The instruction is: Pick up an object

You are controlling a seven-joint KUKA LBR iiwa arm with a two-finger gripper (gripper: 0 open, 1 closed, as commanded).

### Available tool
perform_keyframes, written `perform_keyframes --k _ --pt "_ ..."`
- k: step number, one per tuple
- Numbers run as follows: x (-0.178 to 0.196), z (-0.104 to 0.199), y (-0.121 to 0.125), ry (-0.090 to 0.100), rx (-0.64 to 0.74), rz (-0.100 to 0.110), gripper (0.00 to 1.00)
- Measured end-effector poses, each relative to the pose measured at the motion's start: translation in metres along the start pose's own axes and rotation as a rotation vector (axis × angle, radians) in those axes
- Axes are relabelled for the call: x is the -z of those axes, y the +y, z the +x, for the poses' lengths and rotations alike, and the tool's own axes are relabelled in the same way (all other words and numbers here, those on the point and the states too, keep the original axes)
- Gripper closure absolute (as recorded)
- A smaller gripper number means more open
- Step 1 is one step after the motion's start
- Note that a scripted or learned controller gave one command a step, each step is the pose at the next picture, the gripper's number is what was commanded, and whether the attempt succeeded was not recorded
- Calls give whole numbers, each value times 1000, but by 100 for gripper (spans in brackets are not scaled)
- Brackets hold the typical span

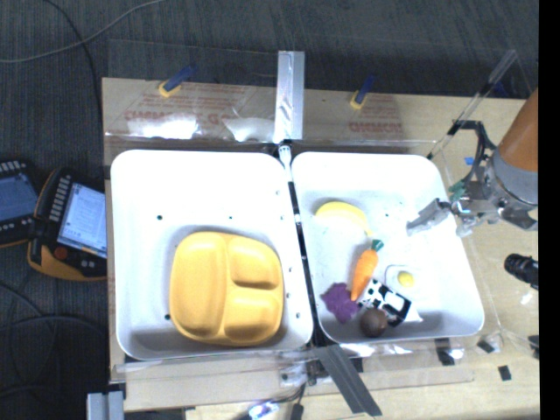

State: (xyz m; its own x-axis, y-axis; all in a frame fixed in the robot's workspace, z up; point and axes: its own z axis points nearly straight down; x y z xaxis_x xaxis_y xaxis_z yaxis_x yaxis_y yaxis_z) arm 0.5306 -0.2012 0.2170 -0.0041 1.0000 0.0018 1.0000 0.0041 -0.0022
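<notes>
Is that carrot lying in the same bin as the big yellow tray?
No, the carrot lies in the right bin, while the yellow tray sits in the left bin.

Arm (525, 147) cut off by the right edge, only its orange band and grey wrist in frame; gripper (429, 217) too small and blurred to tell finger spacing. Black-and-white object (389, 300) in right bin (437, 182) partly hidden beneath carrot (363, 272), fried egg toy (401, 278) and brown ball (374, 322), its identity unclear. Handheld pendant (70, 226) clipped at the left edge.
</notes>
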Motion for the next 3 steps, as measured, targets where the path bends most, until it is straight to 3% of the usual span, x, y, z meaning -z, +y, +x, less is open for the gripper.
perform_keyframes --k 1,2,3 --pt "-84 65 13 -1 116 1 0" --pt "-126 99 -15 -9 220 -15 0" --pt "-126 99 -15 -9 220 -15 0"
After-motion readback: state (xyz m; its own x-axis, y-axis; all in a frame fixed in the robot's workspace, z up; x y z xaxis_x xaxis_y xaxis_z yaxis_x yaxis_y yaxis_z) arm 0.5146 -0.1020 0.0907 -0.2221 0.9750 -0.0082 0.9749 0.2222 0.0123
